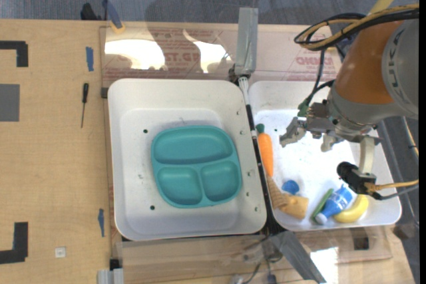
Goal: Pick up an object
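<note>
Carrot (265, 152) lies at right bin's (393, 213) left wall; gripper (310, 135) above bin w/ fingers spread wide, nothing between.

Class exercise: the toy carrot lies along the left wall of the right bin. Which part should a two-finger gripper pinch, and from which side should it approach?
Probably the carrot at its orange middle, coming straight down from above. It lies flat and long beside the bin wall, so a sideways approach looks blocked. Turn the fingers to close across its narrow width, leaving the green top end alone.

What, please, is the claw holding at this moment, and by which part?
Nothing: the claw hangs open above the right bin, with no object between its fingers.
</note>
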